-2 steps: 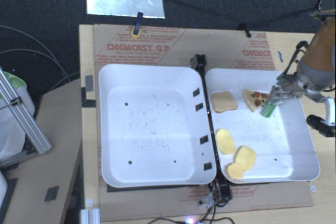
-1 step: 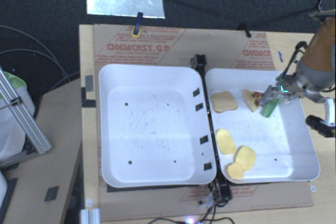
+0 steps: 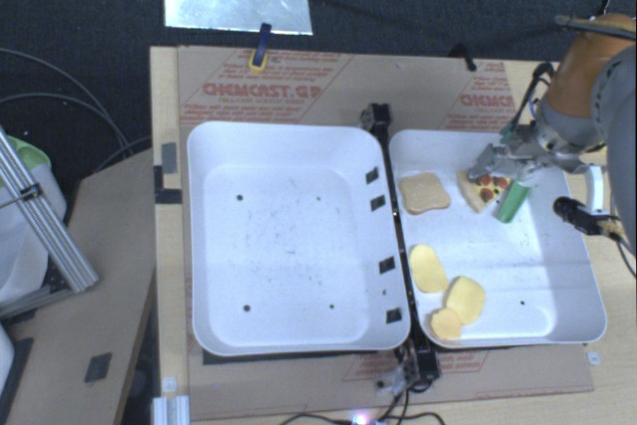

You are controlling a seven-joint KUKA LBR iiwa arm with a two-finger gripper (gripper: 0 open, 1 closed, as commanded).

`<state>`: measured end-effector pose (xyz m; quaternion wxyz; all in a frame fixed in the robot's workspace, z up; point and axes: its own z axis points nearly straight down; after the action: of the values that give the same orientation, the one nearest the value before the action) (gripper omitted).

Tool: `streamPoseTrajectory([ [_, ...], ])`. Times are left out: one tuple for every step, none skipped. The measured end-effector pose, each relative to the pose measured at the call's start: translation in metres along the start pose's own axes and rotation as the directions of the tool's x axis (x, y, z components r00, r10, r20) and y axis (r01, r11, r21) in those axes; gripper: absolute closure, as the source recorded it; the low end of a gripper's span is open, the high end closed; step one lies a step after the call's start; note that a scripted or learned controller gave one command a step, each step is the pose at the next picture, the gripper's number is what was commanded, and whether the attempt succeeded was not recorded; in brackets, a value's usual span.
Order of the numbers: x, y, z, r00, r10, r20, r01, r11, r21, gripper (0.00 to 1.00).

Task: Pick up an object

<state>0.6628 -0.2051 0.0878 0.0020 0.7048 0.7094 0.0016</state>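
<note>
My tool (image 3: 501,176) sits over the pizza slice (image 3: 479,190); grip state I cannot tell. Green cylinder (image 3: 512,201) just below looks light, stiff; take it mid-body.

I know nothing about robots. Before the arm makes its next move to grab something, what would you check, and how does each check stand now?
1. Tool over the right bin: ok.
2. Target near the tool: pizza slice and green cylinder just beneath: ok.
3. Target standing alone: not ok, the two seem to touch.
4. Something already held: cannot tell.
5. Other choices reachable: bread slice and yellow chips lie apart: ok.
</note>
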Motion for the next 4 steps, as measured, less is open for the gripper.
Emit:
streamPoseTrajectory([
  [-0.001,0.007,0.0,1.0,0.001,0.0,-0.001,1.0,0.006,0.0],
  [-0.002,0.008,-0.053,1.0,0.003,0.002,-0.003,1.0,-0.004,0.0],
  [-0.001,-0.048,0.0,1.0,0.009,0.0,-0.009,1.0,-0.006,0.0],
  [-0.001,-0.021,-0.013,1.0,0.002,0.001,-0.002,1.0,-0.002,0.0],
])
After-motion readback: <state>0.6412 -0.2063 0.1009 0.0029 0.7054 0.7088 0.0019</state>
